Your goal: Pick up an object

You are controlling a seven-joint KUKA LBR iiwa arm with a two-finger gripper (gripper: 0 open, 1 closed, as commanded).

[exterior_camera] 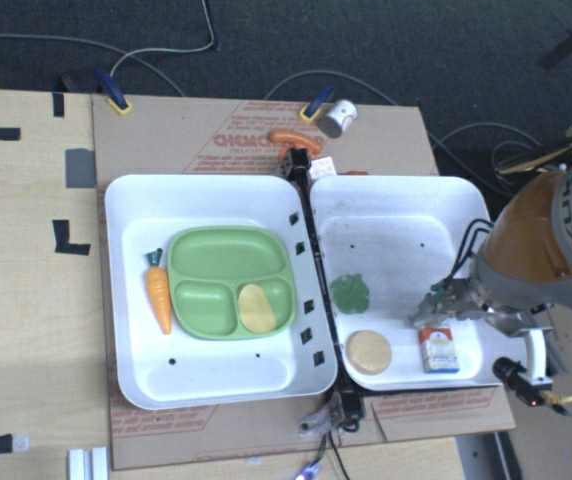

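The right bin (396,203) holds a green broccoli piece (349,293), a round tan cookie (369,352) and a small red and white box (438,349). My gripper (436,306) hangs low over the right bin's right side, just above the small box and to the right of the broccoli. Its dark fingers point left and down. The left bin (206,383) holds a green divided plate (228,253) with a yellow piece (257,308) in one compartment. An orange carrot (158,298) lies beside the plate on its left.
A black clip strip (309,268) runs along the seam between the bins. Behind the bins on the cardboard lie an orange clamp (294,140) and a metal cylinder (337,118). Cables trail across the dark floor at the back.
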